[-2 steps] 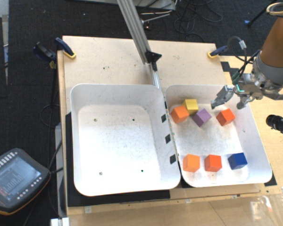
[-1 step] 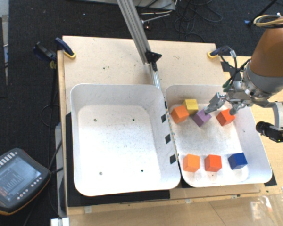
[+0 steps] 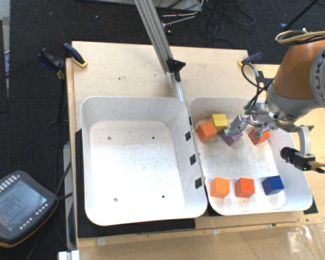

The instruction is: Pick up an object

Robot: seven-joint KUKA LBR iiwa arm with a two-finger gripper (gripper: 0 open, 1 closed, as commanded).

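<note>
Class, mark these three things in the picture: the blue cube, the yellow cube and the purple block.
blue cube (image 3: 272, 184), camera view, on its top face.
yellow cube (image 3: 220, 121), camera view, on its top face.
purple block (image 3: 232, 138), camera view, on its visible side below the arm's tip.

The arm (image 3: 300, 83) enters at 3 o'clock, its orange band uppermost, and bends down toward 9 o'clock. The gripper (image 3: 244, 124) is low, pointing toward 8 o'clock.

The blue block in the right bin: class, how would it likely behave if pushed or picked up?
The blue block looks cube-shaped with flat faces, so it would probably slide, not roll. It appears rigid and small, likely light. Sitting near the bin's rim, a push might jam it there.
</note>
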